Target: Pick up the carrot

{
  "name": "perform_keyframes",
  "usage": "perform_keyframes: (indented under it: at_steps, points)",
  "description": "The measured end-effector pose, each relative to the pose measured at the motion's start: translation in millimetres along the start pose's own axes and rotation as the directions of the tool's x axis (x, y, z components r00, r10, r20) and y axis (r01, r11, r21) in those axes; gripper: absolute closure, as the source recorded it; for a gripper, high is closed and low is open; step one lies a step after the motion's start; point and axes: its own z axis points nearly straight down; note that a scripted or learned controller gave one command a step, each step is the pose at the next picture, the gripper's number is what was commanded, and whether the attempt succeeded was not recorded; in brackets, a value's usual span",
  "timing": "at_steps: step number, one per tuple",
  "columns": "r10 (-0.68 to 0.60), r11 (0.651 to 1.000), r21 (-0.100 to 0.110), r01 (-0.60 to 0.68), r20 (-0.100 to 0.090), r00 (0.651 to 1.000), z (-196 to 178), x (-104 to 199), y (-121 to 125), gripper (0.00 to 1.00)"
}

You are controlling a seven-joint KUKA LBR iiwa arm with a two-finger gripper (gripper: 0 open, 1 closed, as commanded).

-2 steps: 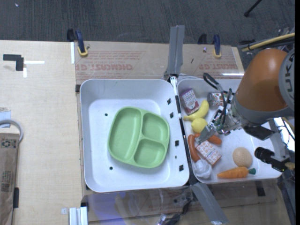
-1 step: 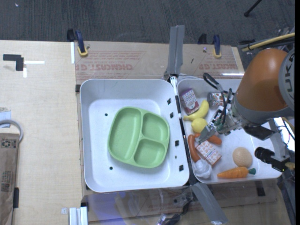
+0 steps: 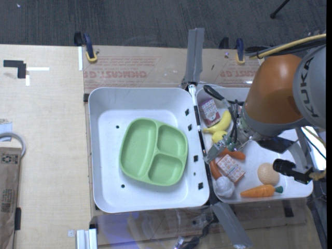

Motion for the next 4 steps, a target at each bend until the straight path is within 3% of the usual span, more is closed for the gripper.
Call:
perform_keyframes:
  at_steps: [1,2,3,4]
  points:
    - [-0.336,0.942,-0.004,0.336,0.005,0.942,-102.4,-36.9,-49.9,0.0]
    - [-0.51,0.86,-0.002,0.51,0.001,0.86,-0.5,-6.6,-32.6,0.0]
    - [-0.221,0.975,-0.003,0.221,0.001,0.975,78.0,-71.2,-37.0,0.0]
    - [-0.218,0.976,-0.001,0.217,-0.002,0.976,71.6,-71.9,-37.1,1.0]
